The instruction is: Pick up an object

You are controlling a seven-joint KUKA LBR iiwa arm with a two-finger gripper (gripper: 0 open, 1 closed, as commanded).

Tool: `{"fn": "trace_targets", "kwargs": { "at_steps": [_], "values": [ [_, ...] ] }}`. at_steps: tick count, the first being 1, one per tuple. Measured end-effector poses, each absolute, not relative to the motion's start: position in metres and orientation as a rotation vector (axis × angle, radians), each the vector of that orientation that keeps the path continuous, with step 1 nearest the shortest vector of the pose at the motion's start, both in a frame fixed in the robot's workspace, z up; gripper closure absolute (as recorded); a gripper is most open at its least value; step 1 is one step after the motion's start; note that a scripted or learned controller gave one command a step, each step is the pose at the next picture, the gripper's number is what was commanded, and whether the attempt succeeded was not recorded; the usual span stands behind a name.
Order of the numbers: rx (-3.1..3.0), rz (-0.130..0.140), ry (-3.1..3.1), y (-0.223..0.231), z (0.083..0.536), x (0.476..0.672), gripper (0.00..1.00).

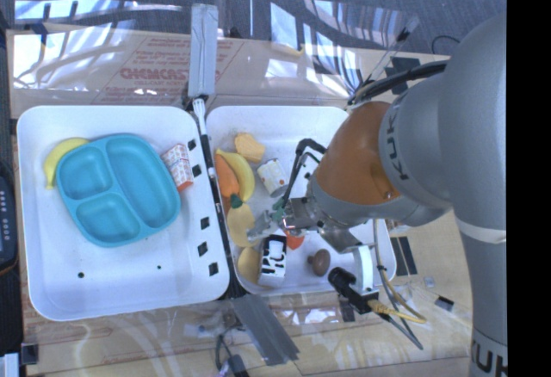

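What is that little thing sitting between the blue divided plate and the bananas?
In the camera view, a small red-and-white printed packet lies between the blue three-compartment plastic plate and the yellow banana, by the left bin's right wall.

A: What lies in the left bin [52, 281]?
B: A blue divided plate [116, 188], a banana [58, 156] at its far-left edge.
A: And the right bin [340, 119]?
B: The tool [277, 225] is low among a carrot [226, 177] and yellow fruit [250, 147].

The light was bright and came from above. Strong glare lay on the clear sheet [172, 57] behind the bins. The picture was slightly soft.
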State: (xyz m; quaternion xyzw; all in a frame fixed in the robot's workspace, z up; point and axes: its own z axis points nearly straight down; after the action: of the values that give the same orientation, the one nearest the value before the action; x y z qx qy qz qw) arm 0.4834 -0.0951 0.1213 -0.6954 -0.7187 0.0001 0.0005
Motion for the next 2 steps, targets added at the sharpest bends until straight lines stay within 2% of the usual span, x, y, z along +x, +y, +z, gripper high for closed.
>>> {"fn": "trace_targets", "kwargs": {
  "at_steps": [1, 2],
  "values": [
    [-2.182, -0.001, -2.258, -0.100, 0.092, 0.477, 0.00],
    [-2.181, -0.004, -2.265, -0.101, 0.104, 0.479, 1.00]
  ]
}}
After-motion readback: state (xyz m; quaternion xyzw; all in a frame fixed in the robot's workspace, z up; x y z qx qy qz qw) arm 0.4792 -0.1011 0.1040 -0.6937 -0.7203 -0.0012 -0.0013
